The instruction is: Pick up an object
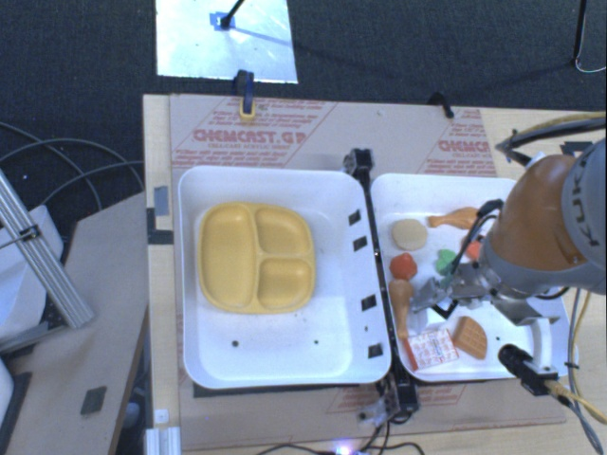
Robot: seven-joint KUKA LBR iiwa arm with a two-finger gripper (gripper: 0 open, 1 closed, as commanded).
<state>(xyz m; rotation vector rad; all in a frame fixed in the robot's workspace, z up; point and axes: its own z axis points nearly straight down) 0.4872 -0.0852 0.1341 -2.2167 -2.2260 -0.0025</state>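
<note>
While the left bin (275, 363) sat well inside the bench's edges, it had bare white floor on all sides of the one thing in it, a yellow tray (256, 257) with three compartments lying flat toward its left-centre. Most open room lay along that bin's near wall and right side, where nothing stood. A black divider with clips ran between the two bins, which touched along it.

Things were crowded in the right bin (398, 190), mostly against its left half. A pale round bun (410, 233) lay near the divider, a red tomato (403, 265) just beside and nearer than it, and an orange carrot-like piece (453, 219) toward the far wall. A small green piece (446, 257) lay just beside the arm. Nearer, a tan elongated piece (401, 303) lay along the divider, a red-and-white packet (432, 348) by the near wall, and a brown wedge (469, 337) just right of it.

Reaching in over the right rim, the arm covered much of that bin's right side. The gripper (434, 294) hung low between the tomato and the packet; whether it was released or clenched could not be told, and nothing showed in its grasp.
</note>
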